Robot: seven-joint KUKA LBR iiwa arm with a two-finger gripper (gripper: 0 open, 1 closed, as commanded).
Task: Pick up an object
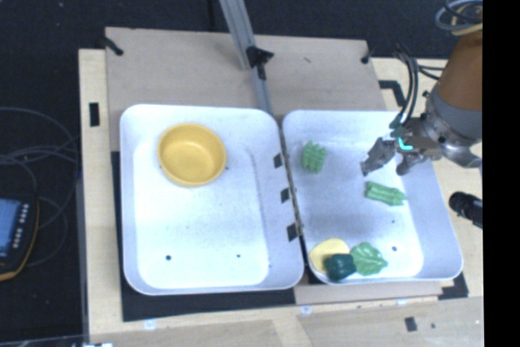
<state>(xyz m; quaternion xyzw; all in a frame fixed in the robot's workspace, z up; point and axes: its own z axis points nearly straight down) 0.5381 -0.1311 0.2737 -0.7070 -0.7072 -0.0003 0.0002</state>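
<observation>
The green stick [384, 193] lies flat in the right bin [325, 211], on the right side of it and about halfway between far and near. It is the thing closest to the pincer [391, 162], so I think it is the one to be picked up. It is long and thin. Its long way runs left to right, and the right end sits a little nearer than the left end. Both ends look about the same, so I cannot say it has a front.

The job is not done yet. The pincer hangs just past the far side of the stick, a bit to the left of its middle. Its two fingers are spread apart, and nothing is between them. The stick rests on the bin floor. What is left: bring the pincer over the stick, go down, squeeze, and lift. I think the fingers should close across the thin way of the stick, not along the long way.

Other things are in the right bin too. A green block [314, 156] sits on the far left. In the near corner a yellow thing [325, 249], a dark green cube [340, 265] and a light green lump [369, 258] are bunched close together, touching. The left bin [199, 244] holds a yellow bowl [192, 154] in its far part.
</observation>
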